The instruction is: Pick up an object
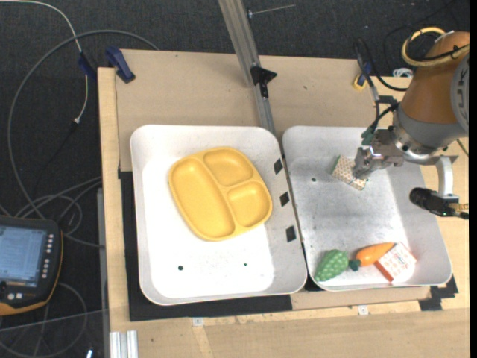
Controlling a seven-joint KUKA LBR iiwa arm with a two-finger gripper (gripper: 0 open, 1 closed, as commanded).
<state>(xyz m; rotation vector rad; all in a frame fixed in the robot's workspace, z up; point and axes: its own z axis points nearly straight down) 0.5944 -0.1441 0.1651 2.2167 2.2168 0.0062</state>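
The claw hovers in the right bin, touching the edge of a small speckled block just to its left; whether it grips cannot be told. Caught only at the edge, the block could slip free on lifting

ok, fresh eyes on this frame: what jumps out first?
The yellow divided plate in the left bin. Next, the arm's pincer low over a small speckled block in the right bin. A toy carrot and green toy lie at that bin's near edge.
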